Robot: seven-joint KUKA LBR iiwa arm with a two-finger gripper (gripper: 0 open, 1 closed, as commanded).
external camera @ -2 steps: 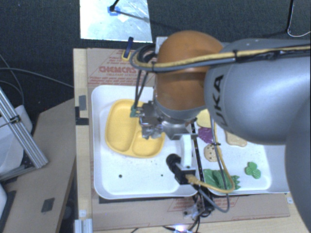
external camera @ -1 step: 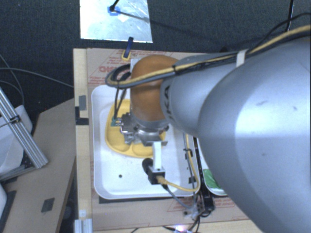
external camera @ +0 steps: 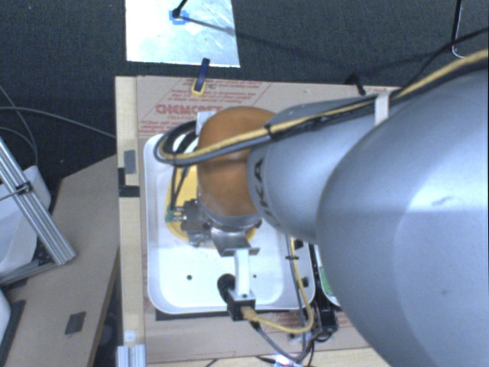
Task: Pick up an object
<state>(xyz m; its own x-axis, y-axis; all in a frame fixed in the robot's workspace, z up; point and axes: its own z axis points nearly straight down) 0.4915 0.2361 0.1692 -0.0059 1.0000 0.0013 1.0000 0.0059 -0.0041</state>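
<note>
Seen from above: grey arm (external camera: 367, 205) with orange band (external camera: 225, 159) lowered into the left white bin (external camera: 164, 281). End effector hidden beneath the wrist; grip state impossible to tell. Yellow object (external camera: 176, 220) just beside it. Likely mid-reach; next, closing and lifting.

The scene is lit evenly from above, rather dim and flat. A strong glare is thrown off the shiny foil sheet (external camera: 182, 23) beyond the far edge of the bench. The grey arm (external camera: 382, 220) is rendered soft and out of focus, being close to the lens, with a pale sheen along its upper side. The orange band (external camera: 225, 167) is slightly blurred as well. A soft shadow is cast under the wrist onto the floor of the white bin (external camera: 164, 281). The dark floor covering (external camera: 61, 52) is shown grainy, with little detail.
</note>
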